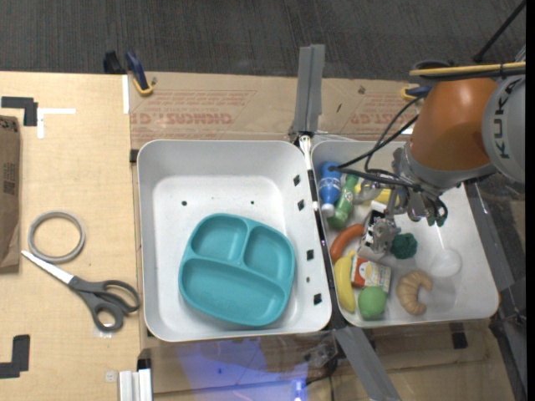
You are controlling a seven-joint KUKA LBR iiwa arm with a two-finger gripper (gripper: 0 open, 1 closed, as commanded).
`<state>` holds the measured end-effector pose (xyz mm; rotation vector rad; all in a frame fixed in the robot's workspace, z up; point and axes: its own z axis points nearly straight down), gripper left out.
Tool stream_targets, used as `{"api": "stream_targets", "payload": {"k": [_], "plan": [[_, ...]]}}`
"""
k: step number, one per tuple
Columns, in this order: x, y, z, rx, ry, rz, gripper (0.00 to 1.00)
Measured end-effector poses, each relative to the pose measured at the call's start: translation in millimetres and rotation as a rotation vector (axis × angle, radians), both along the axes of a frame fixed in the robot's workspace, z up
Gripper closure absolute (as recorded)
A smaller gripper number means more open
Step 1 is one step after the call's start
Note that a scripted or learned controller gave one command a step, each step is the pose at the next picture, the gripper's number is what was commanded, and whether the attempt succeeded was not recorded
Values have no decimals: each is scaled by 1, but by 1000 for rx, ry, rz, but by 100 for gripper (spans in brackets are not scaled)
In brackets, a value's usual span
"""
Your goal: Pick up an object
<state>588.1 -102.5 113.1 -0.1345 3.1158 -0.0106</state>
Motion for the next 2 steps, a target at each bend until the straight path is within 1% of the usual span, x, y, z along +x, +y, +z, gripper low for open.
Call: {"api": "stream_targets", "payload": {"k": [1,2], "plan": [[-12,-3,-6,2,-10,-116,0],[4,-10,-7,8,6,-217,0]]}}
